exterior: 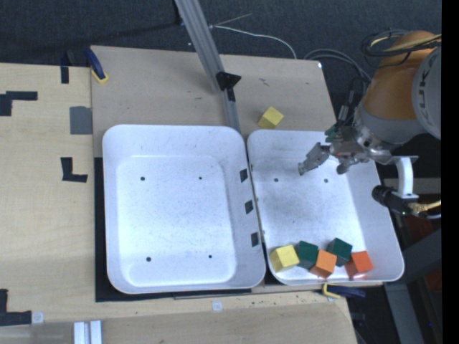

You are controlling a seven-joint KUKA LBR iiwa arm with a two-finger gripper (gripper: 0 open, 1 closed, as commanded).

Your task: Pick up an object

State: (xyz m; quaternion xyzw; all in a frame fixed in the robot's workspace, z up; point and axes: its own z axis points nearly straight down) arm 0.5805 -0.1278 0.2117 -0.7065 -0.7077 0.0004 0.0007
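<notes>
Probably light and stiff — the small coloured blocks look like wood or foam, flat-sided, so squeezing two opposite faces should work. They cluster at abt 5 o'clock in the right-hand shallow white bin (373, 213): yellow cube (285, 256), dark green block (308, 251), orange cube (325, 262), second green block (340, 249), red-orange cube (360, 262) — packed touching, so an outer one is easiest. Another yellow cube (271, 117) sits outside at 12 o'clock. Two-finger gripper (324, 160) hovers over the bin's upper part, fingers spread, grasping nothing. No legible writing anywhere.
</notes>
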